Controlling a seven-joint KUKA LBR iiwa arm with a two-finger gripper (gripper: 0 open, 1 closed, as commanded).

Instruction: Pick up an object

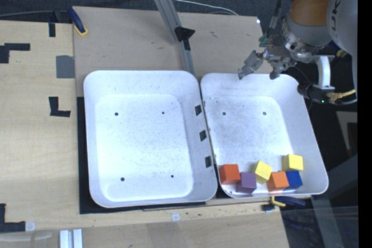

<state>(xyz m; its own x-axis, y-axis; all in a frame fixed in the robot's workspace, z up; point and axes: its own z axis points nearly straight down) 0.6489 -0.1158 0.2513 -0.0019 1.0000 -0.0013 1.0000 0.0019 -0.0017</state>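
Observation:
Several small blocks lie along the near edge of the right bin (302, 119): an orange block (229, 173), a purple block (248, 182), a yellow block (263, 170), a second orange block (278, 180), a blue block (293, 179) and a second yellow block (293, 161). My gripper (259, 69) hangs over the far rim of the right bin, well away from the blocks. Its two fingers stand apart, open, with nothing between them.
The left bin (93, 125) sits beside the right one. A metal pole (165, 6) slants down to a black clamp (184, 33) behind the bins. Black clips (202, 135) join the bins at their shared edge.

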